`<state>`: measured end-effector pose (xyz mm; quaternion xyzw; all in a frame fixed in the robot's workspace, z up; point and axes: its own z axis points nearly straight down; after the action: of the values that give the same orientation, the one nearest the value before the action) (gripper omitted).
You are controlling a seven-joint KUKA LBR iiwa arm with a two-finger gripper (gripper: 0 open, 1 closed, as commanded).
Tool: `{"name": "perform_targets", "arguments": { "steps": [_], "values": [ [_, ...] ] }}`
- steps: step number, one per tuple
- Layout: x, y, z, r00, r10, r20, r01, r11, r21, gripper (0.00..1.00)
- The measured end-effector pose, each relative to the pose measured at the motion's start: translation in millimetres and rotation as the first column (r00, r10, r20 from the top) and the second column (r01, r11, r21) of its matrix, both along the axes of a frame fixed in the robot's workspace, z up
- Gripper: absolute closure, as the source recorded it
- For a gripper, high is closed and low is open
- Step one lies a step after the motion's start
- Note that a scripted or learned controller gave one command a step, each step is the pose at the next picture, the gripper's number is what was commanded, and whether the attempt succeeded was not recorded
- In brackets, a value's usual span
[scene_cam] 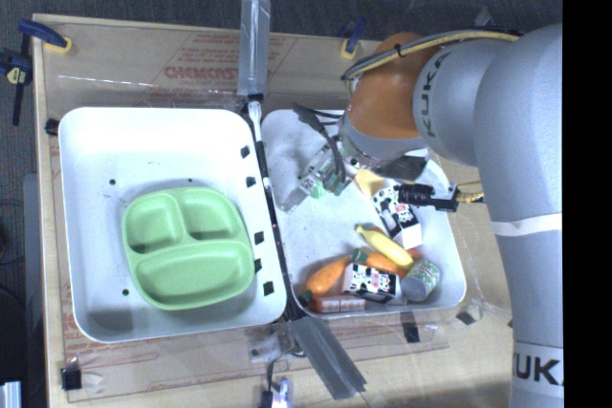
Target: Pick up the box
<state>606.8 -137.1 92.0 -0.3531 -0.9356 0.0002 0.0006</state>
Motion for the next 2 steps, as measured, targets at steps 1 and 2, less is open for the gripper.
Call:
{"name": "perform_targets", "arguments": {
  "steps": [1, 2],
  "values": [
    [0.7, -0.9, 10.8, 1.000, 0.002, 0.002, -0.002, 1.000, -0.001, 1.00],
    [4.9, -11.5, 109.0, 0.978, -0.207, 0.002, 0.207, 0.978, -0.001, 1.00]
  ]
}}
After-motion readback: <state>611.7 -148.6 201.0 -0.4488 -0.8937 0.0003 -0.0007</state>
